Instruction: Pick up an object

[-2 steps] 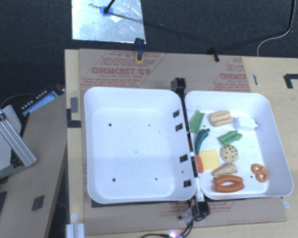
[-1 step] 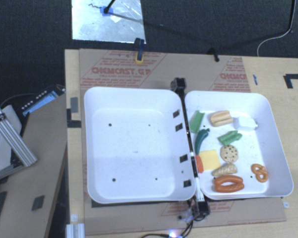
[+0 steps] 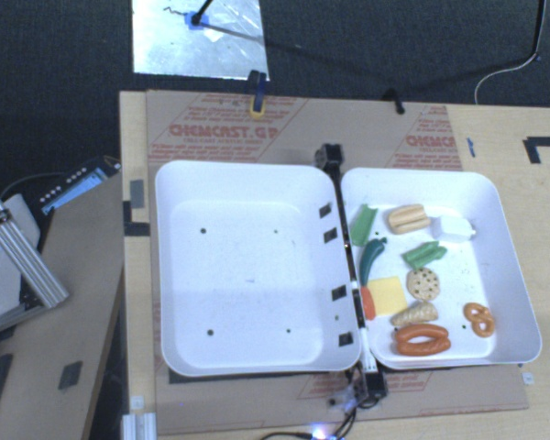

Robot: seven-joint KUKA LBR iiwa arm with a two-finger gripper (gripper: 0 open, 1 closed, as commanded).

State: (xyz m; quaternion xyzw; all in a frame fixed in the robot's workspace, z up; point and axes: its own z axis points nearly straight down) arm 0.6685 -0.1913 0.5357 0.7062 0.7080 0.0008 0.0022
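Note:
The right bin [image 3: 509, 273] holds several toy foods. A tan bread roll [image 3: 408, 217] lies near its back, with a white piece [image 3: 453, 226] beside it. A light green pod [image 3: 363, 222] and a dark green pepper [image 3: 371, 256] sit along the left wall. A green bean piece [image 3: 424, 253] lies above a round cookie [image 3: 423, 283]. A yellow cheese square [image 3: 386, 295] is next to a small orange piece [image 3: 368, 305]. A tan croissant shape [image 3: 414, 315], a red sausage [image 3: 423, 339] and a pretzel [image 3: 479, 319] lie toward the front.
The left bin [image 3: 247, 269] stands beside the right one, joined by a black divider [image 3: 348, 264]. Both rest on a cardboard sheet [image 3: 229, 126] on the bench. A yellow and blue clamp [image 3: 257, 94] sits at the back edge. A metal frame [image 3: 14, 255] stands at the left.

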